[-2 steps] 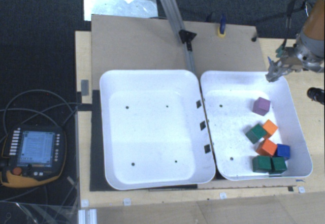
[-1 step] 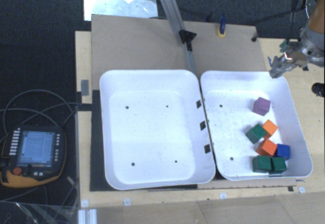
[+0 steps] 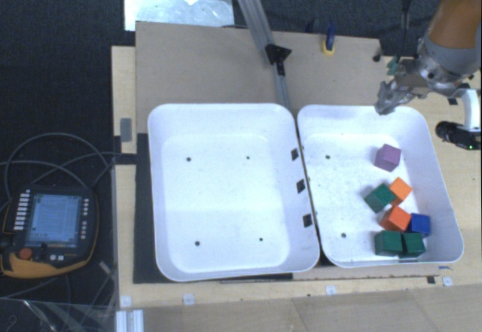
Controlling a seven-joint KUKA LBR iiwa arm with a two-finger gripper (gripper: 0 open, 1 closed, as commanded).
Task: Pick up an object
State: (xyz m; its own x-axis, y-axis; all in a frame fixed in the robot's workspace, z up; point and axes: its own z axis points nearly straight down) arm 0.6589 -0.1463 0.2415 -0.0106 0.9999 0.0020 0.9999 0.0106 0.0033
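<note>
White bins (image 3: 226,266); purple (image 3: 388,156), green (image 3: 379,197), orange (image 3: 401,189), blue (image 3: 419,224) blocks.

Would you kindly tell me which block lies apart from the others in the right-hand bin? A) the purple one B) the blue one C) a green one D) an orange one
A: the purple block sits alone toward the far side of the right bin, while the green, orange and blue blocks cluster near its front right corner.

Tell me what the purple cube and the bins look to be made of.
Purple cube: probably painted wood or foam; matte, flat colour, no glare. Right bin and left bin: likely moulded plastic; smooth white, rounded corners and rims, faint sheen. Neither is certain from this view.
</note>
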